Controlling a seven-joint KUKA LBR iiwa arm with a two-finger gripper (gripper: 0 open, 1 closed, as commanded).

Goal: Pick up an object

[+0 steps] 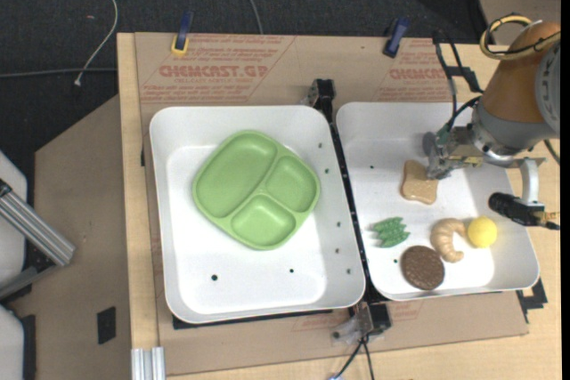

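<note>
The pincer [435, 165] is seen lowered onto the top edge of a tan toast slice [419, 183], judged light, stiff and best gripped across its thin edges; its opening cannot be told.

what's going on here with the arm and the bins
The arm reaches in over the right bin, its tool down at the bread slice. A green piece, croissant, lemon and brown cookie lie nearby. A green tray sits in the left bin.
</note>
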